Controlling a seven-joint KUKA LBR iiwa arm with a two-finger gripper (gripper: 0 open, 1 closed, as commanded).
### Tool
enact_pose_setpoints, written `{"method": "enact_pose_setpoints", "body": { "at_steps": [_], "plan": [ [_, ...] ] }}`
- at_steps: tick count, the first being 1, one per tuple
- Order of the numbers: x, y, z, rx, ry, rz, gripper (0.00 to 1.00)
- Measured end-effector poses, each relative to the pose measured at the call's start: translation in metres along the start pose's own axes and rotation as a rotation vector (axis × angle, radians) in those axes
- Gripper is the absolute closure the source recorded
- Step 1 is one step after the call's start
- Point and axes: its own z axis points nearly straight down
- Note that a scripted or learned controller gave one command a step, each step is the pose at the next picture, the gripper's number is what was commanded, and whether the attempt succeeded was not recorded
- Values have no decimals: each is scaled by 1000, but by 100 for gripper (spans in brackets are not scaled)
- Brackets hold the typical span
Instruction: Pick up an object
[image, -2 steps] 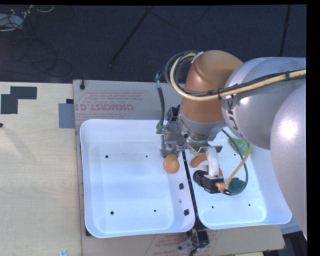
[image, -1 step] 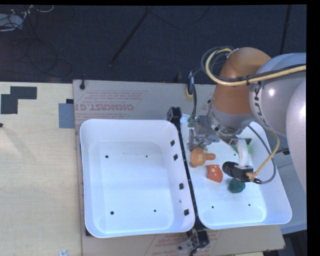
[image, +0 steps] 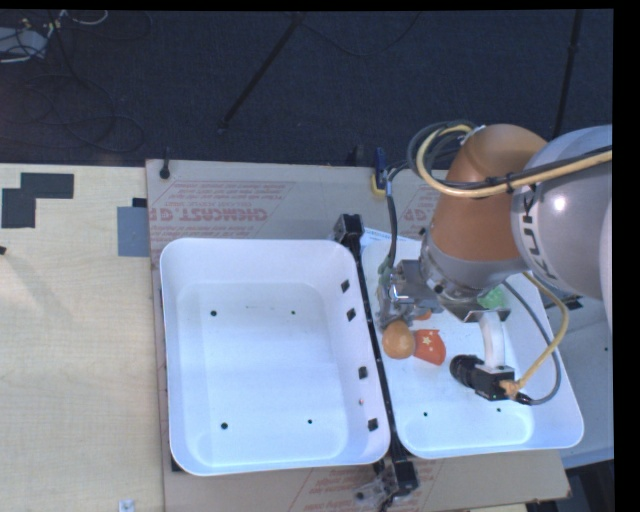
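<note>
My gripper (image: 408, 300) hangs low over the right bin (image: 480, 440), near its left wall, under the orange wrist band. Just below it lies a tan, egg-shaped object (image: 398, 341), close to or touching the fingertips. Right of the egg lies a red piece (image: 430, 346). A green object (image: 491, 297) peeks out behind the arm's wrist. Whether the fingers hold anything is hidden by the wrist.
The left bin (image: 190, 300) stands beside the right one, split by a black-clipped divider (image: 362, 330). A white and black part (image: 487, 365) with a yellow cable hangs off the arm over the right bin. Both bins rest on a cardboard sheet (image: 230, 205).
</note>
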Motion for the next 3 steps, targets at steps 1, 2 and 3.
{"method": "enact_pose_setpoints", "body": {
  "at_steps": [1, 2, 3],
  "plan": [
    [-93, 4, 22, -1, -1, 2, 100],
    [-11, 60, 39, -6, 2, -12, 100],
    [-51, 7, 11, -1, -1, 1, 100]
  ]
}}
